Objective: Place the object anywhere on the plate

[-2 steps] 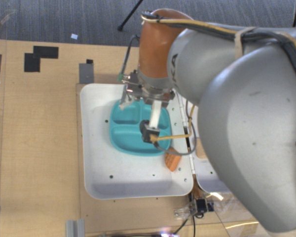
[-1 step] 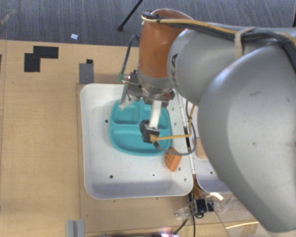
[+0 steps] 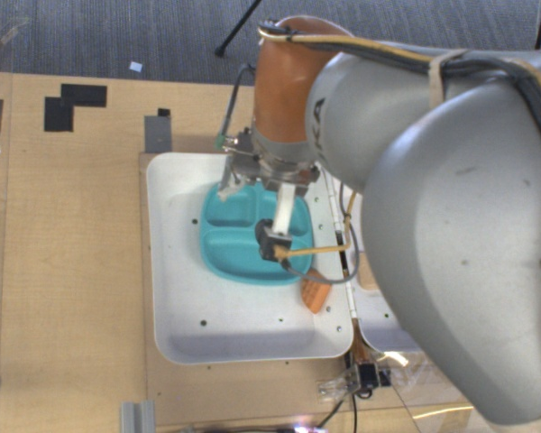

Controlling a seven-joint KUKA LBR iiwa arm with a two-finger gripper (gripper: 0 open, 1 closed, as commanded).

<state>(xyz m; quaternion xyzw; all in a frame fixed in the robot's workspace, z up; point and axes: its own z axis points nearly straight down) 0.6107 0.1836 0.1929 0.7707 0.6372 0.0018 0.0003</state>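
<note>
Camera view. Arm: one. Pincer (image 3: 239, 177): one, over the far-left part of the plate; whether released or clenched cannot be told. Teal plate (image 3: 227, 253): one, divided, in the left bin (image 3: 185, 318). Orange object (image 3: 313, 295): one, in the same bin, off the plate, just beside its near-right rim, lying near-right of the pincer, long axis roughly near-to-far. Bins: two, the right bin (image 3: 383, 332) largely behind the arm.

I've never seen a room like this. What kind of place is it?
Probably a robot lab: a big grey arm reaches over a white bin holding a teal plate, on a wooden bench.
</note>
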